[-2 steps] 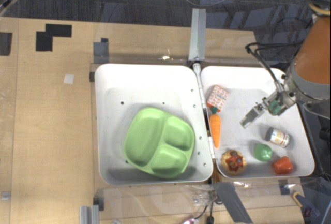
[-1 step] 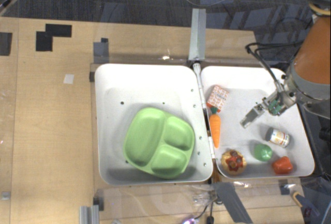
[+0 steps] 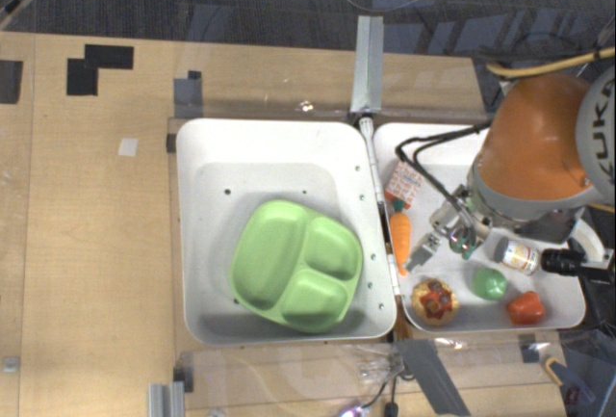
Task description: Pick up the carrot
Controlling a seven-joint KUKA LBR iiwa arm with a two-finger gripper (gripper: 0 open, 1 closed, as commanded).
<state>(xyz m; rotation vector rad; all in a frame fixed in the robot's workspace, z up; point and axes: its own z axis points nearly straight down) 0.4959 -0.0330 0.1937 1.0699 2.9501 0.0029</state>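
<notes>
The orange carrot [image 3: 400, 239] lies along the left wall of the right bin [image 3: 423, 143], its tip pointing toward the front. My gripper [image 3: 430, 245] hangs just to the carrot's right, low over the bin floor, with the grey and orange arm above it. One metal fingertip [image 3: 421, 256] reaches down toward the carrot's lower end. Nothing shows between the fingers.
The right bin also holds a red-patterned packet [image 3: 405, 184], a round pizza-like toy [image 3: 434, 300], a green ball [image 3: 489, 284], a red toy [image 3: 526, 307] and a small bottle [image 3: 518, 257]. A green divided plate [image 3: 297, 264] lies in the left bin [image 3: 212, 165].
</notes>
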